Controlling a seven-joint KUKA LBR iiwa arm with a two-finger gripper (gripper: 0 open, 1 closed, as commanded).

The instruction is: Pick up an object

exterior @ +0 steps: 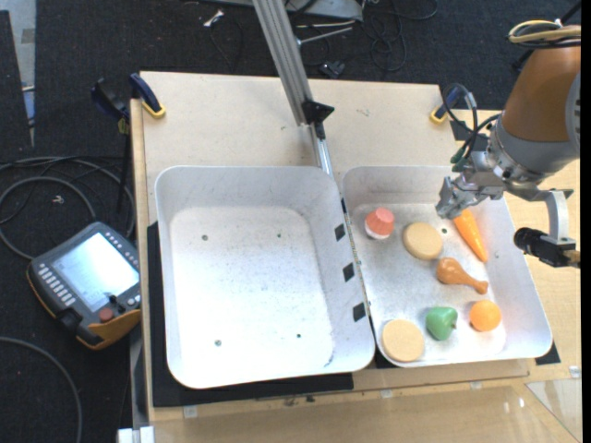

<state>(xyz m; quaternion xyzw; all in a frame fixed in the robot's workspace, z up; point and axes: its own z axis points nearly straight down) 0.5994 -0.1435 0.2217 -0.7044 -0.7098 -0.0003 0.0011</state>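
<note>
1. Desk [231, 118]: pale wood top carrying two shallow white bins side by side.
2. Left bin [185, 192]: white, speckled floor, set at 9 o'clock of the right bin; their inner walls touch.
3. Right bin [526, 284]: white, holds all the play-food items listed below.
4. Arm [545, 90]: grey with an orange band, enters from 3 o'clock and reaches over the right bin's 1 o'clock corner.
5. Gripper [452, 203]: poised above the bin's upper part, just beside the top of the carrot. Whether it is spread or closed cannot be told from this angle; nothing is seen between its fingers.
6. Carrot [472, 234]: orange, lying slantwise, at 5 o'clock of the gripper.
7. Pink-and-white piece [379, 222]: near the bin's 10 o'clock side.
8. Tan disc [424, 241]: between the pink-and-white piece and the carrot.
9. Drumstick [458, 273]: brown, at 5 o'clock of the tan disc.
10. Orange ball [485, 316]: at 5 o'clock of the drumstick.
11. Green pepper [441, 322]: just beside the orange ball, at its 9 o'clock.
12. Round biscuit [404, 340]: tan, at the bin's 7 o'clock corner.
13. Handheld control pendant [88, 284]: on the dark floor, at 9 o'clock of the desk.
</note>
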